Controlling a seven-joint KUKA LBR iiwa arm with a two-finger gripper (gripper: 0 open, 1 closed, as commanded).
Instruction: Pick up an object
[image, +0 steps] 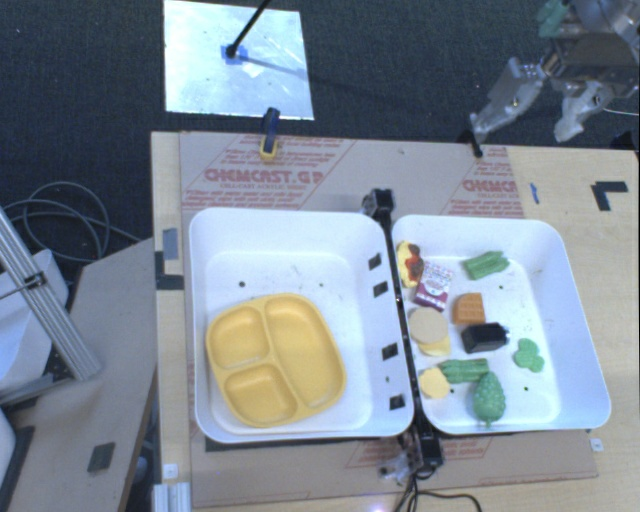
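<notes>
The gripper hangs empty, fingers spread, beyond the right bin's far rim; the toys lie nearer.

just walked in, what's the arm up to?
Nothing is being handled. The gripper hangs at the upper right, above the bench beyond the bins, with nothing between its fingers. The right bin holds small items, including a black block and an orange block. The left bin holds a yellow divided tray.
</notes>
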